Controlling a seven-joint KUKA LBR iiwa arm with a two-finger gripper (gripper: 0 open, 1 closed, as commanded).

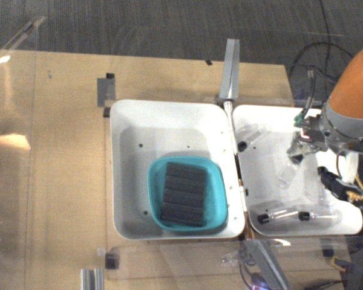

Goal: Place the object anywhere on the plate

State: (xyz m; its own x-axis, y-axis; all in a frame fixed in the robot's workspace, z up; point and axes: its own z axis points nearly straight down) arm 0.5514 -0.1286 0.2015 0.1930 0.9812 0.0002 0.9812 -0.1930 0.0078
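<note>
Claw (299, 147) at the wrist of the grey-and-orange arm (351, 98), poised over the right bin (260, 116); whether it is open or closed cannot be told. Just below it lie clear plastic objects, including a tube-like piece with dark caps (284, 215) near the bin's front wall. The teal plate (154, 183) sits in the left bin (124, 138), already bearing a dark ribbed block (184, 193). The clear object is probably light, rigid and slippery; a grasp across its midsection seems safest.
</note>
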